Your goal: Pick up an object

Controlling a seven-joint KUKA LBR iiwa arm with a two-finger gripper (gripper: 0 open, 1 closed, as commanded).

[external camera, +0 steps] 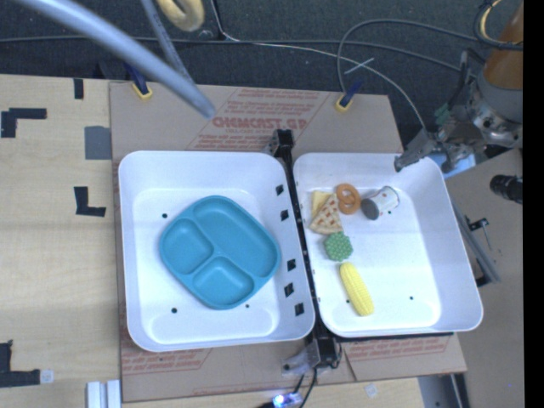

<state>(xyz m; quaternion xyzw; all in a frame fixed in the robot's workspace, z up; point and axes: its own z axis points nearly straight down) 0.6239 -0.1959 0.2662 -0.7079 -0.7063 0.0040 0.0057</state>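
Camera view, pincer (414, 155) at right bin's (442, 313) corner, corn (356, 288) inside

Arm reaching in from the right, wrist held high.
The grey arm (501, 100) enters at the upper right edge, its orange band at the top. The gripper (414, 156) points down and leftward; its finger state is too small to tell.

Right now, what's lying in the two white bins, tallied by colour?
Blue: 1, tray
Yellow: 2, corn cob, cheese wedge
Green: 1, round piece
Brown: 2, ring, waffle
Grey-white: 1, small cylinder
Total: 7
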